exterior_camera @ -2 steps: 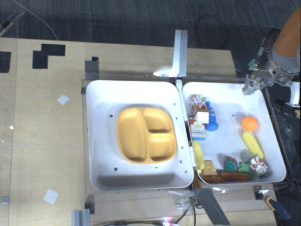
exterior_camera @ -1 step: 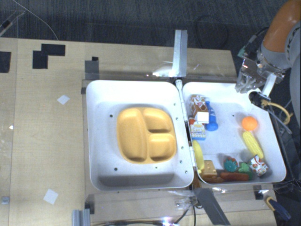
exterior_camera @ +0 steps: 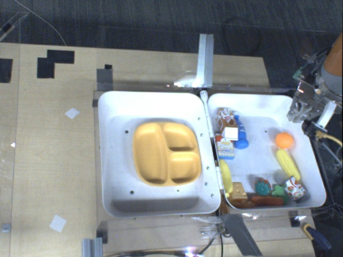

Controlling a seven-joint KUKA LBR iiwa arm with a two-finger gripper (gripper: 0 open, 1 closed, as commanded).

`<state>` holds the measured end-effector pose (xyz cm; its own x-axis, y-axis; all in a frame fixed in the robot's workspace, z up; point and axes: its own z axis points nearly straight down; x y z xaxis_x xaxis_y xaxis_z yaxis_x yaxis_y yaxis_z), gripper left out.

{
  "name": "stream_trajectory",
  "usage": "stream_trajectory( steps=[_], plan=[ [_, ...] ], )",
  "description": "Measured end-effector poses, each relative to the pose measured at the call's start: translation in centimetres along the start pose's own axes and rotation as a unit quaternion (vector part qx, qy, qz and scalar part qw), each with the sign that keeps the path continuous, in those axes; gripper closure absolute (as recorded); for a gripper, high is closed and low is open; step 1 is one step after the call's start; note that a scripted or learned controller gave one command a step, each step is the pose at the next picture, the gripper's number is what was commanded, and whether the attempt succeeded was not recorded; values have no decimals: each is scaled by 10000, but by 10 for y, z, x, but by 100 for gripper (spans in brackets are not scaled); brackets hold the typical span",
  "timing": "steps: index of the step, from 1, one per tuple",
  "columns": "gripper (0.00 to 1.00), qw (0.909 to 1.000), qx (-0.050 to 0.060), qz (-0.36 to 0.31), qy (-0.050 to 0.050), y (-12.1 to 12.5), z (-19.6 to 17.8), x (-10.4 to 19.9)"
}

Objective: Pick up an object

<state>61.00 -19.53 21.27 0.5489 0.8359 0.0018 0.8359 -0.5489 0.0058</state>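
Sitting in rt bin, orange ball [exterior_camera: 284, 140] just below-left of jaws.

Arm [exterior_camera: 332, 68] cut off at right edge, toys [exterior_camera: 276, 189] in bin corner indistinct

Two shallow white bins are sitting side by side on the bench: the left bin [exterior_camera: 107, 159] and the right bin [exterior_camera: 316, 170]. One yellow divided tray [exterior_camera: 165, 153], with three compartments, is lying in the left bin. In the right bin, one orange ball [exterior_camera: 284, 140], one corn cob [exterior_camera: 288, 164], one banana [exterior_camera: 225, 175] and one blue bottle [exterior_camera: 240, 135] are lying among a cluster of small toys along the bin's left and near edges, too jumbled to be counted reliably.
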Motion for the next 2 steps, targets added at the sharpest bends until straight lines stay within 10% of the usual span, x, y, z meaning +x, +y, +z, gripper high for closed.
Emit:
stream_trajectory(
  steps=[1, 2],
  plan=[
    [100, 10000, -15, -32, 13, 1, -12, 2],
    [100, 9815, 14, 1914, -3, 38, 7, 33]
  ],
)
